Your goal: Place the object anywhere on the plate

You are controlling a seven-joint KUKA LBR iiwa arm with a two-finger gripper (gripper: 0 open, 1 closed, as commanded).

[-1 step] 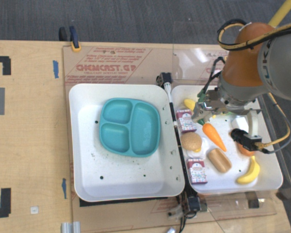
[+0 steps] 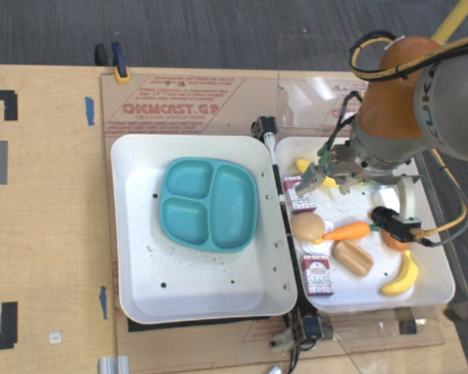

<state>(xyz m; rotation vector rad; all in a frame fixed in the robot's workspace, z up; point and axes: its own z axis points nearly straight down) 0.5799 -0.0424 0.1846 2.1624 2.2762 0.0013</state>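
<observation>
White plastic makes up the two shallow bins: the left bin (image 2: 132, 287) lies well to the left of the jaws, and the right bin (image 2: 437, 291) sits under and around them. Grey, with its orange band, the arm (image 2: 405, 76) comes in from the upper right and ends in the gripper (image 2: 316, 176), which hangs over the upper left part of the right bin. How far apart the jaws stand cannot be told, nor whether anything sits between them.

Left of the jaws, across the wall between the bins, a teal plate (image 2: 209, 203) with three compartments rests in the left bin with nothing on it.

The play food lies mostly below and to the right of the jaws. A yellow banana (image 2: 400, 277) is farthest, near the lower right corner. A tan bread roll (image 2: 352, 257) lies left of the banana, and an orange carrot (image 2: 347, 231) sits just above the roll. A round bun (image 2: 307, 226) is directly below the jaws, touching the carrot's tip. One small red carton (image 2: 317, 276) lies below the bun; another red carton (image 2: 299, 195) sits just beneath the jaws. A small yellow piece (image 2: 303, 164) is just beside them, to the upper left.
</observation>
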